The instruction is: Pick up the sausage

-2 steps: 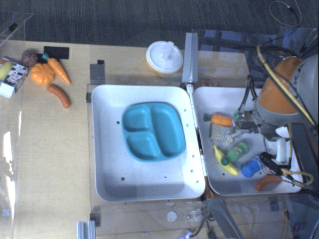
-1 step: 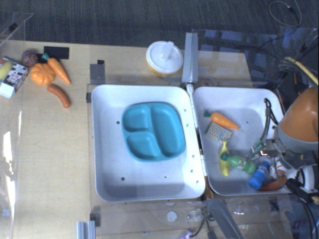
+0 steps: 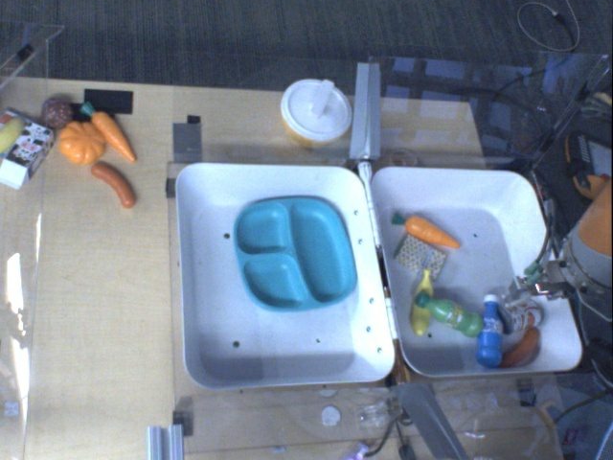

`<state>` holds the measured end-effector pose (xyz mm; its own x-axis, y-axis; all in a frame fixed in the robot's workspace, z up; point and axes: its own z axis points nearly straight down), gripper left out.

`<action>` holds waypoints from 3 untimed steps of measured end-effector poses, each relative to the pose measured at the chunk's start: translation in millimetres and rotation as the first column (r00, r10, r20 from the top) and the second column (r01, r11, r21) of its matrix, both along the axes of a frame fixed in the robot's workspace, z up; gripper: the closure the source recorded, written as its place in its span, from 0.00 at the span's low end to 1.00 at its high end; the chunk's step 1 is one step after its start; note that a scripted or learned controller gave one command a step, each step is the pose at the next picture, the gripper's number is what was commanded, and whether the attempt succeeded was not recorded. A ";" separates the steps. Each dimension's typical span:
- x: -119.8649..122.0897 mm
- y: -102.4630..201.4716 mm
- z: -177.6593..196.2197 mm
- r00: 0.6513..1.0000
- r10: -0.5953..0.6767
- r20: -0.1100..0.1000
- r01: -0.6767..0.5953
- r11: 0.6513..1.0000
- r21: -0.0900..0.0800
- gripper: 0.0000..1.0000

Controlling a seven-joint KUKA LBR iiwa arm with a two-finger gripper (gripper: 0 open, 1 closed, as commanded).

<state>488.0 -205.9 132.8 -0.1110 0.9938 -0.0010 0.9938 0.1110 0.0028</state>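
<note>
A brown sausage (image 3: 524, 348) lies in the near right corner of the right bin (image 3: 479, 195), against the bin wall and touching a blue bottle (image 3: 490, 336). My gripper (image 3: 528, 300) hangs just above and behind the sausage, reaching in from the right edge of the view. Nothing is visibly held. A second, orange-red sausage (image 3: 115, 184) lies outside the bins on the bench at the far left.
The right bin also holds a carrot (image 3: 431, 230), a mesh patch (image 3: 420, 254), a yellow banana (image 3: 422, 307) and a green bottle (image 3: 452, 316). A blue divided plate (image 3: 294, 252) sits in the left bin (image 3: 206, 286). A white lidded cup (image 3: 317, 111) stands behind the bins.
</note>
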 end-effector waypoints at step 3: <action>6.4 52.5 -31.1 0.999 0.030 0.019 -0.030 1.000 -0.008 1.00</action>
